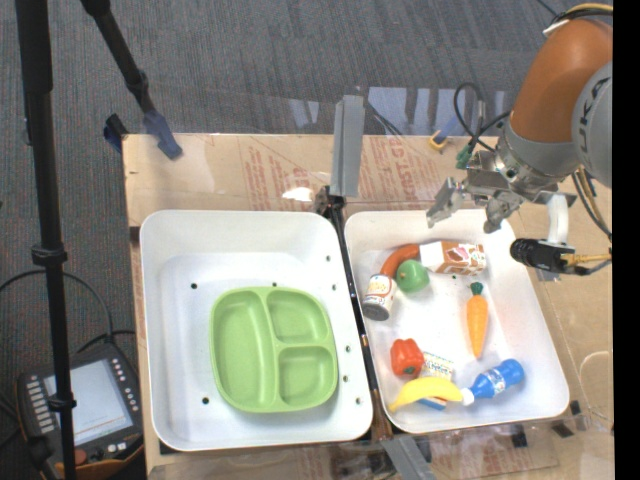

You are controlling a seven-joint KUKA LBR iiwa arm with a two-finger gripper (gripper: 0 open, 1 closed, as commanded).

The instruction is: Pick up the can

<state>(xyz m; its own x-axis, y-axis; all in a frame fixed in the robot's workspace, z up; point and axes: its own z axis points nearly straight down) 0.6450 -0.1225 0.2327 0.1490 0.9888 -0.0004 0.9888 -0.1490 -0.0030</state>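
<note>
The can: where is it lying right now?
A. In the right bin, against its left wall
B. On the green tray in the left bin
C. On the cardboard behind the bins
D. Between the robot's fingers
A. The can lies in the right bin by its left wall, beside the green apple, with the gripper open above the far rim.

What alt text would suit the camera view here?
The arm's open hand hovers above the far edge of the right bin, which holds a small can, carrot, banana, blue bottle and other toy food. The left bin holds a green divided plate.
</note>
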